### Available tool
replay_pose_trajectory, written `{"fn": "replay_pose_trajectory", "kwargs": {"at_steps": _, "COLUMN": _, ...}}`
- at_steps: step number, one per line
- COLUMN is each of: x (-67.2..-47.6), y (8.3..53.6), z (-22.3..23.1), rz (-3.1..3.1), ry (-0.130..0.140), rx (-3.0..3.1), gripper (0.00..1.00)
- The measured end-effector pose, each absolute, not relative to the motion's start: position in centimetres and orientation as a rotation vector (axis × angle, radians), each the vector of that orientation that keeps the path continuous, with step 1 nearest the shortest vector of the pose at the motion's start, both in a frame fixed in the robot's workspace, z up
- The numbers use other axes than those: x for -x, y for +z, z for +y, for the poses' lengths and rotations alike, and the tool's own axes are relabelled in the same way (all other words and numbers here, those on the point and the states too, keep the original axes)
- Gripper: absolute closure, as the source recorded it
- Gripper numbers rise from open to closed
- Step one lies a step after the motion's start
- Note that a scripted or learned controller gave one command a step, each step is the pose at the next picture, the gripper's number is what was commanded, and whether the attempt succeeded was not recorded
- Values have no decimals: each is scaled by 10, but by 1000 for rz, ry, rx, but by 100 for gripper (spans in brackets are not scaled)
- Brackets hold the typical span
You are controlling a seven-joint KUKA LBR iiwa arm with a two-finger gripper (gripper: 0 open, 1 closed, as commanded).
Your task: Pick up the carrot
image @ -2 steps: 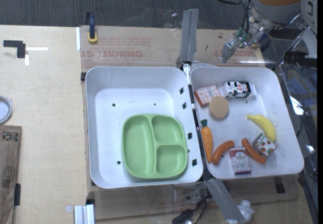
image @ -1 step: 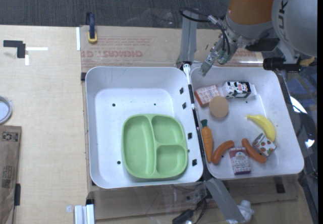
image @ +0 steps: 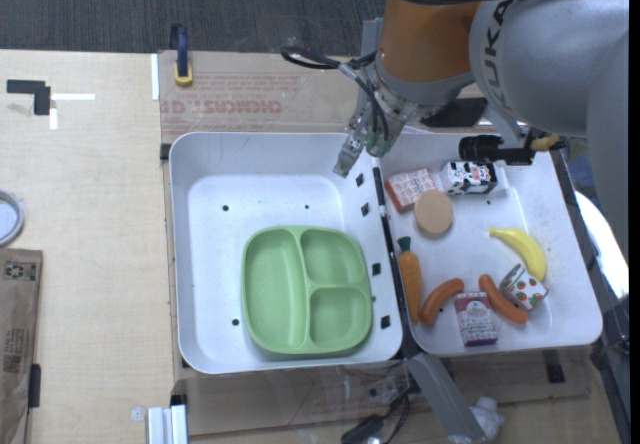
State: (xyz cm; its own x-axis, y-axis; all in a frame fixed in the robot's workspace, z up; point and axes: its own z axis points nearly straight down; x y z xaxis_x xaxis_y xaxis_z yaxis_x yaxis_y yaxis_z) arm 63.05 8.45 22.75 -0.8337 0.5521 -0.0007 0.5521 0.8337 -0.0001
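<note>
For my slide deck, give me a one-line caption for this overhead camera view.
Gripper hovers above the bins' shared edge, far from the carrot lying in the right bin.

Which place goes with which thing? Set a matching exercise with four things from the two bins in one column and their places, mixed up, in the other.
Things:
1. carrot
2. banana
3. green divided plate
4. toy cow

Places:
A. far end of the right bin
B. lying in the left bin
C. along the right bin's left wall
D. right side of the right bin, near the milk carton

Pairs: 1-C, 2-D, 3-B, 4-A
</note>
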Motion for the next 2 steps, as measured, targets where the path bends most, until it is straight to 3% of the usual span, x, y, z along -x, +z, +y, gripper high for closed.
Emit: {"fn": "replay_pose_trajectory", "kwargs": {"at_steps": 2, "x": -630, "y": 352, "z": -34, "rz": 3113, "ry": -1, "rx": -393, "gripper": 100}}
